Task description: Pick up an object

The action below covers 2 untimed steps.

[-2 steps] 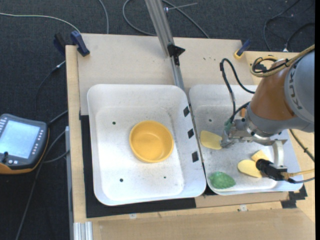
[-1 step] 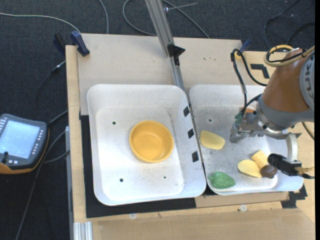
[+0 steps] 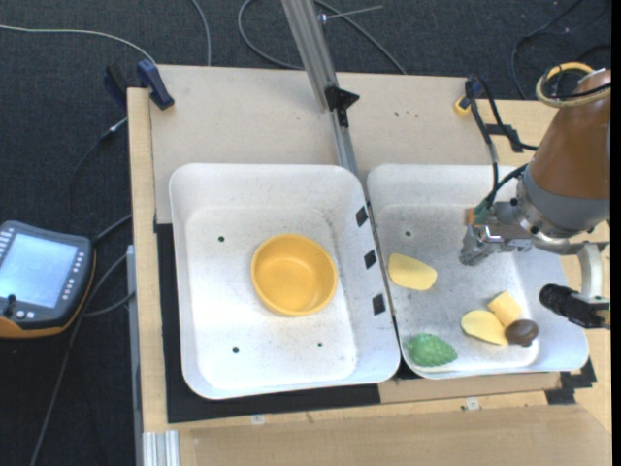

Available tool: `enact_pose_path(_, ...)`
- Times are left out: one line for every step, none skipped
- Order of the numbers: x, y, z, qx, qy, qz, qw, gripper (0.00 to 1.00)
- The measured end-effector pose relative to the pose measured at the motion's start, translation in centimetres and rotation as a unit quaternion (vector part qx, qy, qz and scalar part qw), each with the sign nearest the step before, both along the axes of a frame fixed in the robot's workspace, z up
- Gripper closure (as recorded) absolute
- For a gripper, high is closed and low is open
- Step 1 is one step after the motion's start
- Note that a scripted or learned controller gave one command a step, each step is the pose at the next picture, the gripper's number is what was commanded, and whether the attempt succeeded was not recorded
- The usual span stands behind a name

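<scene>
Camera view, slanted down on a wooden bench (image 3: 243, 115) with two shallow white bins side by side. Left bin (image 3: 194, 202): one yellow bowl (image 3: 294, 275), upright, near the middle. Right bin (image 3: 427, 187): a pale yellow flat piece (image 3: 412, 272) towards the bin's left wall; a green lumpy object (image 3: 430, 349) at the near left corner; a yellow wedge-like piece (image 3: 483, 326), a yellow cylinder (image 3: 505, 308) and a small dark brown round object (image 3: 522, 333) bunched together at the near right, apparently touching one another.

Arm (image 3: 574, 153) reaches in from the right, orange band above a grey wrist. Gripper (image 3: 475, 250) sits over the right bin, between the flat piece and the near-right cluster, apart from both. Nothing visible between its tips; whether it is open or closed cannot be told from this angle.

Handheld control pendant (image 3: 39, 278) with lit screen lies on the dark floor at left; screen text too small to read. No legible brands or labels anywhere.
</scene>
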<state>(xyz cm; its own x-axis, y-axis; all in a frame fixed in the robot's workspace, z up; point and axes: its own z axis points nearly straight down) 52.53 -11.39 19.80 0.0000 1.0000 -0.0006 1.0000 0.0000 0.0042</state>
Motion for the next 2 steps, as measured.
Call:
enact_pose_path(0.5, 0.2, 4.3, 0.0001, 0.0, 0.0, 1.0, 1.0)
enact_pose_path(0.5, 5.1, 3.3, 0.0009, 0.002, 0.002, 1.0, 1.0)
